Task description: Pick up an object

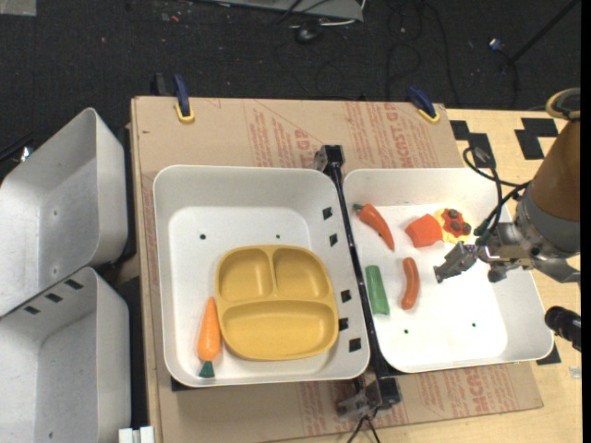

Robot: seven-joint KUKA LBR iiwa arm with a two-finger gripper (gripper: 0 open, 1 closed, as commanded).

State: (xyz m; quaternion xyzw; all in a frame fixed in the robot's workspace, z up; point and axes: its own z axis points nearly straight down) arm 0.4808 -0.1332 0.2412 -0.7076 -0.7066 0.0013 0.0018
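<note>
The right bin [480, 344] holds a red chili pepper [377, 224], an orange block [424, 231], a yellow pizza-like piece with dark spots [453, 221], a brown-red sausage [409, 282] and a green stick [376, 289]. My gripper [456, 262] hangs low over the right bin, just right of the sausage and below the pizza piece. Nothing shows between its dark fingers. In the left bin [185, 201] sits a yellow divided plate [275, 301] with an orange carrot [210, 331] beside its left edge.
The arm enters from the right over the right bin's rim. Black clips line the seam between the bins [346, 247]. Two spare white bins [55, 247] lie off the bench to the left. Cables run across the dark floor behind.
</note>
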